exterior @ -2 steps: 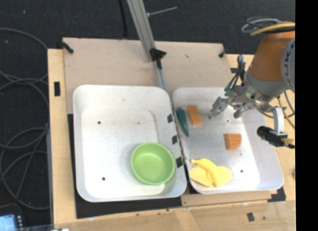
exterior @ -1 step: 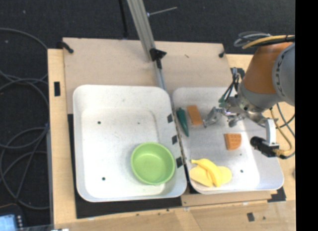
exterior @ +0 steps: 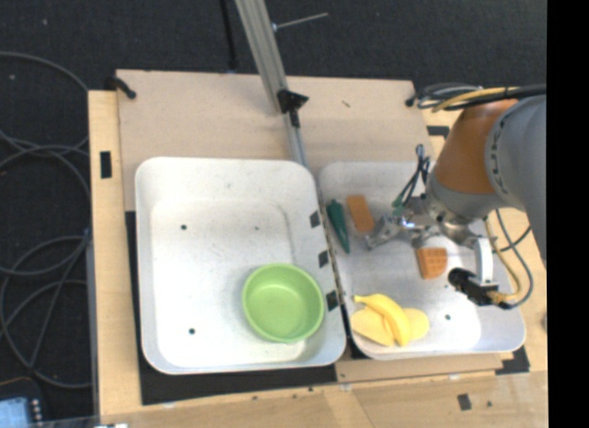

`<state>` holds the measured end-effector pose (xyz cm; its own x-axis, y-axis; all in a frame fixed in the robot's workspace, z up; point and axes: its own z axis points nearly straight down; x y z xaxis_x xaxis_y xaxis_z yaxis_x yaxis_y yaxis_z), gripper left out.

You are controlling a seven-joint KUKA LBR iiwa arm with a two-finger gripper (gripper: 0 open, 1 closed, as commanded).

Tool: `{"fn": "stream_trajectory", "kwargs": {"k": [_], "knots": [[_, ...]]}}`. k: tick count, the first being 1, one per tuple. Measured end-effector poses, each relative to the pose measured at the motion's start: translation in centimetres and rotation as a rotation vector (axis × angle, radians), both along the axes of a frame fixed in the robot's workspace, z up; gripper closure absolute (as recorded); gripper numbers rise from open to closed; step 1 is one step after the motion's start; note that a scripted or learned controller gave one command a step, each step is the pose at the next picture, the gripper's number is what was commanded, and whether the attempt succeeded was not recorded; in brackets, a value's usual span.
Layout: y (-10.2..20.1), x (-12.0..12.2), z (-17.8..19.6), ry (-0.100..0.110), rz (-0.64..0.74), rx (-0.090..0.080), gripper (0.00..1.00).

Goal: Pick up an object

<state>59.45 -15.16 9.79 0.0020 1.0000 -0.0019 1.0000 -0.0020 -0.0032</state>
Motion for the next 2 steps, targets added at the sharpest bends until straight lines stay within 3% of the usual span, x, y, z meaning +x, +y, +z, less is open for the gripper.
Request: {"fn": "stream_trajectory", "kwargs": {"k": [1,2], "knots": [[-0.1,0.2,1.4,-0.008,-0.006,0.0,1.0],[0.4,-0.1,6.2,-0.01,0.002,0.001,1.0]]}}
